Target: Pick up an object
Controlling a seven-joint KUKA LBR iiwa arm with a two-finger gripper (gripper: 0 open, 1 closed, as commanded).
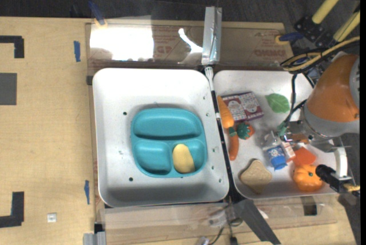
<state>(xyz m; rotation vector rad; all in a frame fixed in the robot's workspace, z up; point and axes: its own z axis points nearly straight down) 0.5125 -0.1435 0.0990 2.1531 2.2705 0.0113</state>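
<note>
The right bin (260, 79) holds several small items. Among them are an orange carrot (231, 135), a pink-and-white packet (243, 105), a green round piece (278, 102), a small blue-and-white box (277, 157), a tan bread slice (255, 173) and an orange pepper-like toy (307, 176). My gripper (281, 138) hangs low over the middle of this bin, just above the blue-and-white box and beside a red-orange piece (303, 156). The arm's orange band (337, 95) and grey wrist cover the bin's right side.
The left bin (108, 123) carries a teal divided tray (166, 138) with a yellow oval item (183, 158) in its lower right compartment. A metal divider (211, 35) stands behind the bins. Yellow bars and black cables (320, 15) sit at the upper right.
</note>
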